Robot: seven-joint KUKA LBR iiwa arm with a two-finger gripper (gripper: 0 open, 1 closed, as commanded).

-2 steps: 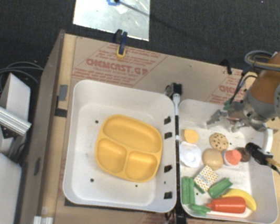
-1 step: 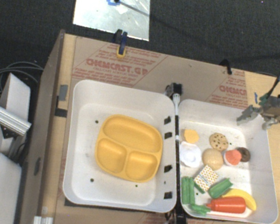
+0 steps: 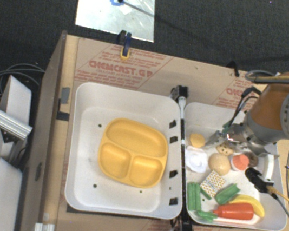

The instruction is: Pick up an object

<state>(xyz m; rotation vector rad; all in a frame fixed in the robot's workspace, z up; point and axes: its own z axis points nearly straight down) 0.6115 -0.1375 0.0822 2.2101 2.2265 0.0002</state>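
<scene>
My gripper [image 3: 228, 139] hangs low over the back of the right bin [image 3: 281, 217], reaching in from the right. Right beneath it lies a small brown cookie [image 3: 225, 150]. A tan ball [image 3: 220, 164] sits just in front of that, with a red-orange round piece [image 3: 240, 162] to its right. A pale yellow piece [image 3: 197, 141] and a white piece [image 3: 197, 161] lie to the gripper's left. Nearer the front are a checkered block [image 3: 212, 182], two green pieces [image 3: 194, 194] [image 3: 227, 193], a red pepper [image 3: 236, 211] and a banana [image 3: 254, 203].
The left bin [image 3: 84, 129] holds a yellow divided plate [image 3: 132, 152]. A black-clipped divider [image 3: 179, 140] runs between the two bins. Cardboard [image 3: 141, 68] lies behind the bins, and cables hang near the arm at the right.
</scene>
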